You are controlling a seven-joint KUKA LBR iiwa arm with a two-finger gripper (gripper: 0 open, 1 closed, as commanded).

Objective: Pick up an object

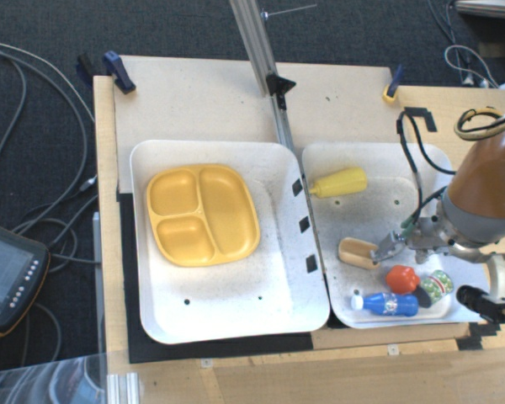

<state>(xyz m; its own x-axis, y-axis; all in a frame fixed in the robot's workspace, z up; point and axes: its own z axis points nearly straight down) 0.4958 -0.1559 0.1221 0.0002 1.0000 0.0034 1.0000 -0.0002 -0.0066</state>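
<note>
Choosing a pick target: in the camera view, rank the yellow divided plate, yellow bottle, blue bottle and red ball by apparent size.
1. yellow divided plate, by far the largest.
2. yellow bottle and blue bottle: they look alike in length, so I won't rank them.
3. red ball, smallest.

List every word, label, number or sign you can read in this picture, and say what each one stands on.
No text can be read.
Blue bottle: has a label band, too small and blurred to read.
Black handheld device at the left edge: rows of buttons, markings too small to read.
Yellow divided plate, yellow bottle, green patterned ball: no lettering visible.
</note>
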